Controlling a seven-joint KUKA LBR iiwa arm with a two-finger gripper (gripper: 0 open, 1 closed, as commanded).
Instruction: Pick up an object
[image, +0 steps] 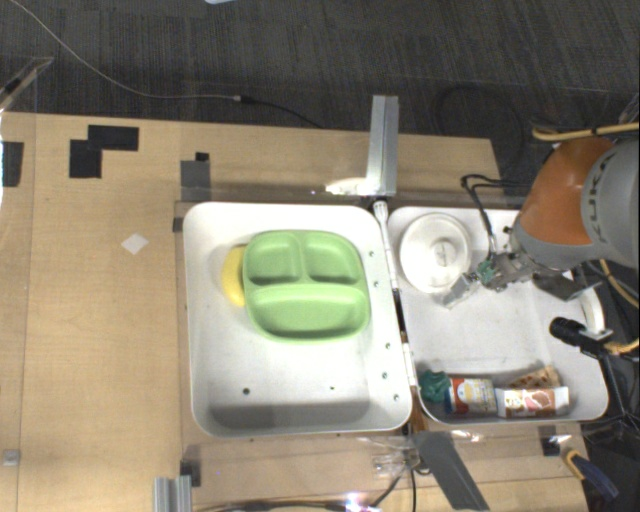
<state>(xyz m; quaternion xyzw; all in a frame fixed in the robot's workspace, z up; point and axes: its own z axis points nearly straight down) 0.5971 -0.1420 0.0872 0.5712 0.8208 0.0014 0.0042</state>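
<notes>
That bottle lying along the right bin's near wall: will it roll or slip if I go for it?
The bottle lies on its side, so a push would probably roll it. Its label looks glossy, so perhaps slippery. It sits against the right bin wall, which may block a finger.

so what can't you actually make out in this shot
- Yellow object in the left bin, camera view: mostly hidden under the green divided plate, so its kind is unclear.
- Gripper beside the white bowl in the right bin: too small and blurred to read.
- Items along that bin's near wall: labels too small to read.
</notes>
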